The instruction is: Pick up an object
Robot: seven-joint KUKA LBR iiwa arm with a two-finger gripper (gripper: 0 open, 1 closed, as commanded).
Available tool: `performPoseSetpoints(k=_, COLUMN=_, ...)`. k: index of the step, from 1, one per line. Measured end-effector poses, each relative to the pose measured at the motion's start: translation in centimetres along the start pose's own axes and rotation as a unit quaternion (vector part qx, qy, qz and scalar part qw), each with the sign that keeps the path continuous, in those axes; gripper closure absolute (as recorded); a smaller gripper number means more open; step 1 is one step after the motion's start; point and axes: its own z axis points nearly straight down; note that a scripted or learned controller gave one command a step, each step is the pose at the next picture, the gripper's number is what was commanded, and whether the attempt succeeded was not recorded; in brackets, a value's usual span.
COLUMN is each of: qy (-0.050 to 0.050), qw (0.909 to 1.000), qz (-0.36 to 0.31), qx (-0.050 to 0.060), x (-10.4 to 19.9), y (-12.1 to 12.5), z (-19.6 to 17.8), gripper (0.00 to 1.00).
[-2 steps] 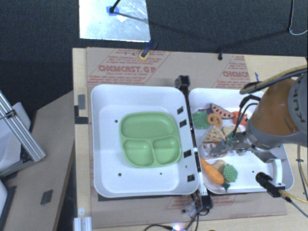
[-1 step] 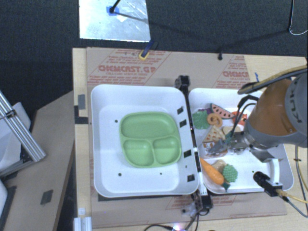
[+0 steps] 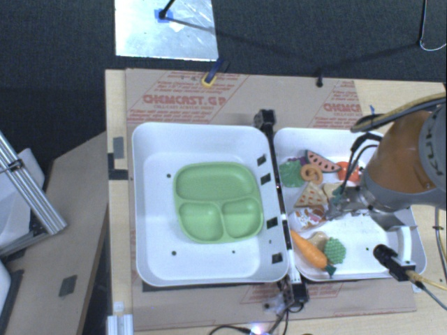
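Looking at the right bin [image 3: 408, 253], all the pickable stuff is piled in its left half: a watermelon slice [image 3: 320, 162], a broccoli-ish green piece [image 3: 291, 173], a pizza slice [image 3: 311, 197], a carrot [image 3: 309, 249] and a little green bushy thing [image 3: 334, 250]. The left bin [image 3: 150, 187] just carries a green divided plate [image 3: 215, 201].

The gripper [image 3: 338, 206] hangs low over the right bin, just beside the pizza slice. Honestly I can't tell whether it's apart or together; the wrist blocks that bit, and I don't see anything clearly in it.

My take: the toys near the pizza are crowded and touching, so a sloppy drop would likely nudge two at once. I'd line up square over one piece, probably the pizza slice since it's closest, come straight down, and close on its narrow sides.
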Motion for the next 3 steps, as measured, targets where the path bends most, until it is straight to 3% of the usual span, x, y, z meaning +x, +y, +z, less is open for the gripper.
performPoseSetpoints(k=1, qy=0.006, qw=0.9999, qz=-0.002, qx=0.011, x=-0.8, y=-0.1, z=-6.1, gripper=1.0)
performPoseSetpoints(k=2, qy=0.006, qw=0.9999, qz=-0.003, qx=0.01, x=-0.9, y=0.2, z=-10.9, gripper=1.0)
performPoseSetpoints(k=3, qy=0.007, qw=0.9999, qz=-0.006, qx=0.012, x=4.9, y=1.6, z=-10.9, gripper=1.0)
